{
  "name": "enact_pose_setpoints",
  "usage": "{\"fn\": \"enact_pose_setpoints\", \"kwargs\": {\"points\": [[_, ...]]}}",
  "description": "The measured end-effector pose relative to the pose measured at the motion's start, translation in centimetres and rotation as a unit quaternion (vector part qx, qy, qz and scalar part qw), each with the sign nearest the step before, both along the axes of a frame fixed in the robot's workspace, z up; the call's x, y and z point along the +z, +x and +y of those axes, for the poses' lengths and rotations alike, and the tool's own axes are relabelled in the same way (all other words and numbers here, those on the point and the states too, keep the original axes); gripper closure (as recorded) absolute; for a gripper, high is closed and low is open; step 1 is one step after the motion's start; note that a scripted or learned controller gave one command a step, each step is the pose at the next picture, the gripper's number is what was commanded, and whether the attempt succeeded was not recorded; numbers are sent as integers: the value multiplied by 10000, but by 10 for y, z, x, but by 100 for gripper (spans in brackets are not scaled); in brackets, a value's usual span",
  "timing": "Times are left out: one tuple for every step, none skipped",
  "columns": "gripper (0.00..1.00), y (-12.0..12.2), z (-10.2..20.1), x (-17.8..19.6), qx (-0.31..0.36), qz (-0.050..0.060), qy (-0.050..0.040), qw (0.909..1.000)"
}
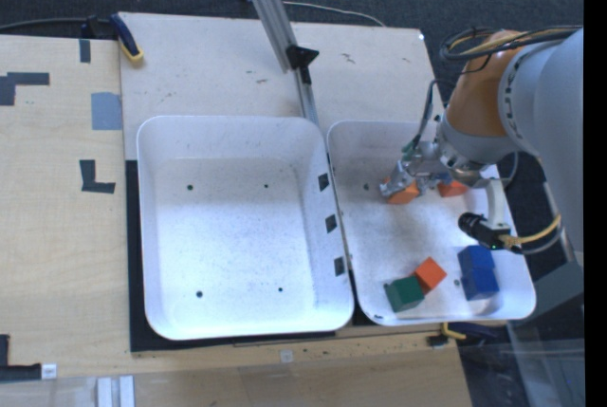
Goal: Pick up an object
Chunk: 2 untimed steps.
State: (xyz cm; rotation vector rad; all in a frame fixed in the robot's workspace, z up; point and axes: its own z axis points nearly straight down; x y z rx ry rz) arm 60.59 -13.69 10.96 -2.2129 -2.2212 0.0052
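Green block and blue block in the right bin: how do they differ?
The green block is dark green and squat; the blue block is bright blue and longer. The green block sits toward the bin's near-left corner, touching or nearly touching an orange block; the blue block lies alone by the right rim. Both rest on the right bin floor, away from the gripper.

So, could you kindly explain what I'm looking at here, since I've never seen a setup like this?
This is one picture from a camera fixed above a bench, looking down at a slant. The grey machine with the orange band is a robot arm reaching in from the right. Its gripper is low in the right bin, right at an orange object; whether it holds it is unclear. Nearer the bin's front lie a green block, an orange block and a blue block. The left bin sits alongside.
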Motion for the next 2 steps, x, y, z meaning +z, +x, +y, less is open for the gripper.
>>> {"fn": "enact_pose_setpoints", "kwargs": {"points": [[100, 15, 88, 87, 34, -68, 5, 10000], [100, 17, 162, 102, 29, -33, 7, 10000]]}}
